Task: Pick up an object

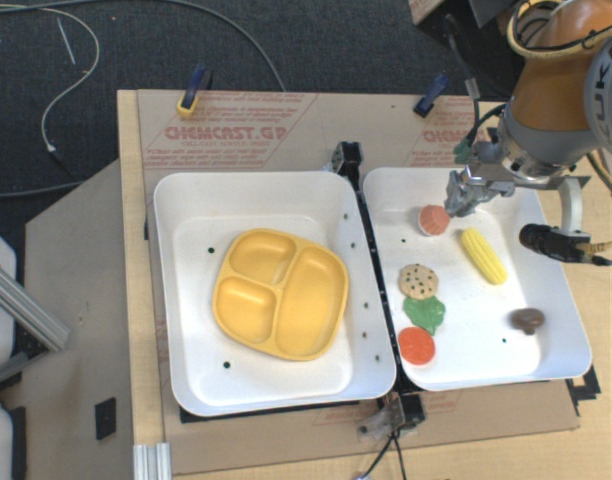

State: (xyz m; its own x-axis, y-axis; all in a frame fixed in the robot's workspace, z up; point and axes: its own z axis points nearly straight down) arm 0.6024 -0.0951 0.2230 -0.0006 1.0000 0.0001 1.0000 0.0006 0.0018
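My gripper [460,199] hangs over the back of the right bin [556,353], just right of and touching or nearly touching a small pink-red round piece [433,220]. A yellow corn cob [483,256] lies just below the gripper. Further forward sit a chocolate-chip cookie [418,281], a green leafy piece [425,313] and a red-orange disc [417,345]. A brown lump [528,320] rests at the bin's right side. I see nothing between the fingers.
The left bin [181,268] holds a yellow divided plate [281,293]. A black divider [371,268] runs between the bins. Blue clamps [193,88] hold the cardboard base at the back. A black fitting [561,240] sticks in over the right bin's edge.
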